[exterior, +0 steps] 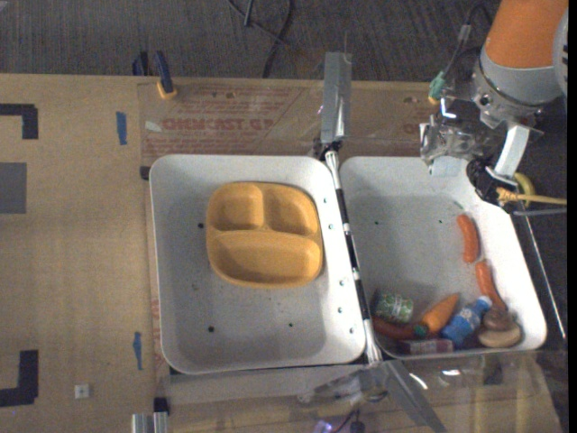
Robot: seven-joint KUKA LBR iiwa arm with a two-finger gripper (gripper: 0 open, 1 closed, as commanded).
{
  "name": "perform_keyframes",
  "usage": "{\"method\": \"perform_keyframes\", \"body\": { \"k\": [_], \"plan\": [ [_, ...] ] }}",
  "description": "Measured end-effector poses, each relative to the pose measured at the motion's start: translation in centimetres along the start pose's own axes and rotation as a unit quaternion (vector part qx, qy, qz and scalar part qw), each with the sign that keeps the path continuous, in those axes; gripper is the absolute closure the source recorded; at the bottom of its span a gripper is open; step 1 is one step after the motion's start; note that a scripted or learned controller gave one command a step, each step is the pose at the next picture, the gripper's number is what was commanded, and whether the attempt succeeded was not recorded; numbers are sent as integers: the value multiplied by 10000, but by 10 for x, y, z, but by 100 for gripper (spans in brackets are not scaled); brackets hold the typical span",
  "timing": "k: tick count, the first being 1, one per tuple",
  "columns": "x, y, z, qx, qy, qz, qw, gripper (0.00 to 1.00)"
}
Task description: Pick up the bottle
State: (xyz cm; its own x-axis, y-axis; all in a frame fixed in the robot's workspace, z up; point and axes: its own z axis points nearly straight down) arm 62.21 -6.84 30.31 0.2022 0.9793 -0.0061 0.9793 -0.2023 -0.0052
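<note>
Overhead, the gripper (448, 142) hangs far from the bottle (466, 322).
Its opening cannot be told; a good approach avoids the carrot (439, 313).

The grey KUKA arm with its orange band (530, 12) reaches in at the upper right of the camera view, the orange section uppermost and a pale grey wrist collar (516, 75) just below it. Beneath the collar hangs the metallic two-finger gripper assembly (451, 142), a cluster of silvery brackets, dark cabling and a small green fitting, pointing down and toward the view's left. A white, strut-like part slants down from the wrist to a black piece at its lower end, and the gripper's tip is too cluttered and blurred to make out clearly.
</note>
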Motion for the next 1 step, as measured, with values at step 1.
{"method": "perform_keyframes", "body": {
  "k": [1],
  "plan": [
    [-20,50,-6,-18,22,365,9993,100]
  ]
}}
